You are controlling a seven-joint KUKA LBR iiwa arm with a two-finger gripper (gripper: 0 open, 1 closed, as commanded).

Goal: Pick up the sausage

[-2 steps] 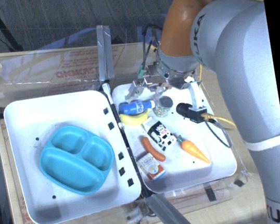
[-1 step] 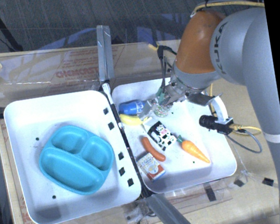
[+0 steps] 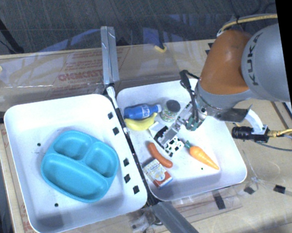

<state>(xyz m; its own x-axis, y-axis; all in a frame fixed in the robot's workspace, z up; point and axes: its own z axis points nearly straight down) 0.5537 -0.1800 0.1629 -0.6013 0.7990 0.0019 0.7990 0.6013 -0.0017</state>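
Your sausage (image 3: 160,155) lies in the right bin (image 3: 229,174), left of centre, running slantwise from upper left to lower right. Nothing is gripping it. A small carton (image 3: 157,172) sits just below it, touching or nearly so, and a carrot (image 3: 203,156) lies to its right, tip pointing toward the bin's lower right corner.

The gripper (image 3: 167,137) hangs over the middle of that bin, just above and to the right of the sausage's upper end — near it, not on it. I cannot tell from this angle whether it is apart or closed; the dark parts blur together with a black-and-white object (image 3: 175,147) right under it.

Further up the bin you have a banana (image 3: 141,123), a blue bottle (image 3: 141,110) lying just above the banana, and a small grey round item (image 3: 173,105).

The left bin (image 3: 35,213) holds a blue divided plate (image 3: 80,165).
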